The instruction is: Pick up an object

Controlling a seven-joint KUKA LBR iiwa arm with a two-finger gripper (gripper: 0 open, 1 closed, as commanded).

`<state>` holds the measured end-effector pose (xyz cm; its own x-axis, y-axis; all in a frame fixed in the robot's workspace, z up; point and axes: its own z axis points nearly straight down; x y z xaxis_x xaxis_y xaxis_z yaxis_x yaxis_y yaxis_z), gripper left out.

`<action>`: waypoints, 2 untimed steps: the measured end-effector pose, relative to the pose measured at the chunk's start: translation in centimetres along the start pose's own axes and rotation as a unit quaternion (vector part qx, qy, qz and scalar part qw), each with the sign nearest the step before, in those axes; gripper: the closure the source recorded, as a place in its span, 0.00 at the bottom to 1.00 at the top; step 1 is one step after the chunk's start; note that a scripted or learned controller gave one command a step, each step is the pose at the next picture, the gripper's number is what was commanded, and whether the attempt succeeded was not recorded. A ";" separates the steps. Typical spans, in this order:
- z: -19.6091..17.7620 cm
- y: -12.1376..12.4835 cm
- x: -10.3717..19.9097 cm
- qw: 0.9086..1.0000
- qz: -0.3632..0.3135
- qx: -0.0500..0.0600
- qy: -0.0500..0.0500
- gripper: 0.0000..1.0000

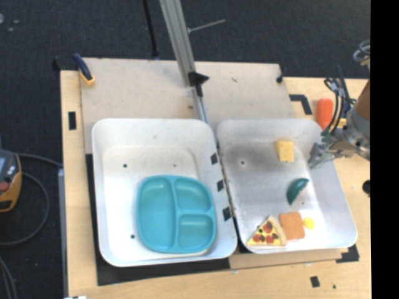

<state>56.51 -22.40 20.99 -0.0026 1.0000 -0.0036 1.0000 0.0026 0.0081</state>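
Spanning dark carpet, wooden bench [143,89] with two white bins [106,136].

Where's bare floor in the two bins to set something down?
Right bin: free across its left and middle floor, bordered by the yellow block, green piece and pizza slice. Its lower right corner is crowded, orange block included. The gripper hangs at the right rim. Left bin: free above the teal tray.

arm [360,114] cut off right, claw [318,154] blurred
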 end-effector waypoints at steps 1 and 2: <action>-4.5 0.6 -0.1 1.000 0.000 0.001 0.000 1.00; -6.2 0.7 -0.3 1.000 -0.001 0.003 0.001 1.00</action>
<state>57.18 -22.65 27.17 -0.0038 1.0000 -0.0016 1.0000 0.0038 0.0029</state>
